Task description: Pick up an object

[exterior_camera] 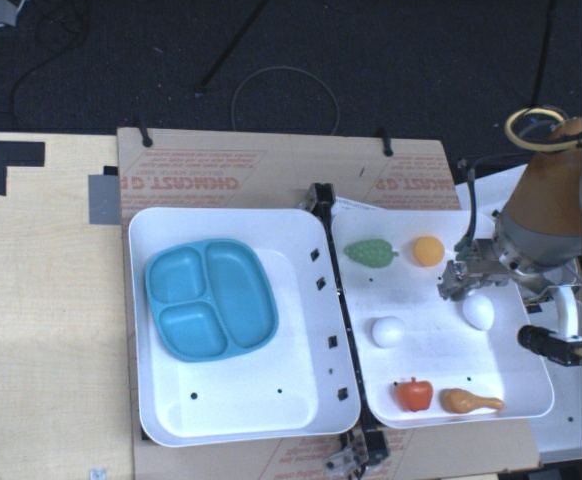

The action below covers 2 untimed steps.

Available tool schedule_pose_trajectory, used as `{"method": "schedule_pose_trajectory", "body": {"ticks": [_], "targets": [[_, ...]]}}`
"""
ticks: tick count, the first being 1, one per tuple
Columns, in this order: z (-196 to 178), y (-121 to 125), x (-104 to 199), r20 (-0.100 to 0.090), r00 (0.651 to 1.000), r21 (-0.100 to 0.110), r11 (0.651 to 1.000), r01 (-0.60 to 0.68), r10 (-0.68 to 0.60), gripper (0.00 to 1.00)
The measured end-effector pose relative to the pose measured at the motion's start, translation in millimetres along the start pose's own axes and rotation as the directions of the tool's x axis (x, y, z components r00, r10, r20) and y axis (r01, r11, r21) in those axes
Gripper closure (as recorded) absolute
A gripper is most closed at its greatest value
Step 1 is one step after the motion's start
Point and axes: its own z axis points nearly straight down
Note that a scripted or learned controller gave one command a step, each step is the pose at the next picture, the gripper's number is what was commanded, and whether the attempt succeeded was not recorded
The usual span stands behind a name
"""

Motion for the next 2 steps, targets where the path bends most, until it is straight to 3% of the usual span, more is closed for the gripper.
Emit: {"method": "schedule_pose_trajectory", "body": {"ticks": [1,2], "targets": [[-49,1,-1,0.001,1.0,-0.002,1.0,0.002,-0.002,1.0],[-58,1,56,-0.003,1.0,0.003,1.0,0.006,-0.006,1.0]]}}
